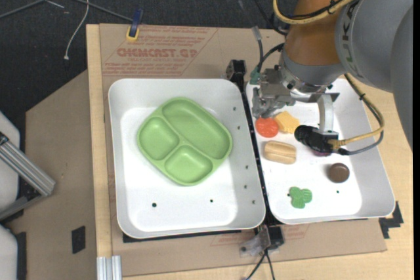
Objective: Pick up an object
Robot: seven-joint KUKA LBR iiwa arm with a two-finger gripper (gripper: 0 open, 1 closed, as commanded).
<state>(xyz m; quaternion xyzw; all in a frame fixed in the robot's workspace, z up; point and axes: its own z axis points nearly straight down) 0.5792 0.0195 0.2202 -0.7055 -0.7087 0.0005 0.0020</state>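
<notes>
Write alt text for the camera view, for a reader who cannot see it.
A grey and orange robot arm's gripper hangs over the right white bin, just above a red toy beside yellow, tan, brown and green toy pieces. The left bin holds a green divided plate.
</notes>
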